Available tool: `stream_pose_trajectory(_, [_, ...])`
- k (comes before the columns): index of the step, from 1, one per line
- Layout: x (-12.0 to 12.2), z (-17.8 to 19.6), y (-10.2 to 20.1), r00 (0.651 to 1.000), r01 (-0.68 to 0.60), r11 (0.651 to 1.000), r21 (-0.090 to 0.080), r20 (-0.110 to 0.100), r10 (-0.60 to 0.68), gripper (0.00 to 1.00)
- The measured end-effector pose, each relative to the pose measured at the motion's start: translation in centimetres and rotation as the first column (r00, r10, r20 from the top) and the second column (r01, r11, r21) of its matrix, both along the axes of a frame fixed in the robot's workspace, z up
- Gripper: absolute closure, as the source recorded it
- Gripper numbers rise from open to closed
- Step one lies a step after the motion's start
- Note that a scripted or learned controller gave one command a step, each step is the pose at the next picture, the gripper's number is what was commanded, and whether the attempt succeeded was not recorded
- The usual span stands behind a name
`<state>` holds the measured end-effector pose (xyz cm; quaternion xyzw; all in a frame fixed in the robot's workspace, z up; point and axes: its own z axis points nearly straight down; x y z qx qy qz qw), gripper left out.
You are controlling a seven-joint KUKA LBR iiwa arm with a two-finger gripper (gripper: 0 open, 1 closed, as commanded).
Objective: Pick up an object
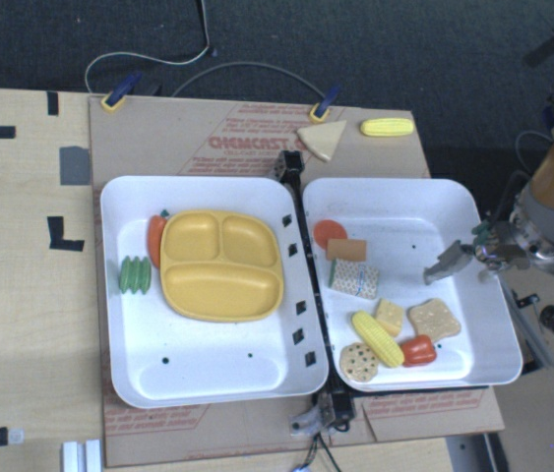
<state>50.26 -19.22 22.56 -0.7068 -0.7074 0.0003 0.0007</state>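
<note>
My gripper hangs over the right side of the right bin, open, with nothing between its fingers. Below it to the left lie a piece of toast, a red pepper, a yellow corn cob, a small pale cracker and a cookie. Further left in the same bin are a red slice, a brown block and a speckled green-white block.
The left bin holds a yellow divided plate, a red vegetable and a green ridged piece. Behind the bins, on the cardboard, lie a tan wedge and a yellow piece.
</note>
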Motion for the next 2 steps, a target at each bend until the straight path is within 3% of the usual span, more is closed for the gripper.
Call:
stream_pose_trajectory(1, [0.5, -14.7, 6.6, 1.000, -0.003, 1.000, -0.002, 0.002, 0.003, 0.00])
stream_pose_trajectory(2, [-1.8, -14.0, 8.2, 1.000, 0.001, 1.000, -0.003, 0.006, -0.001, 0.00])
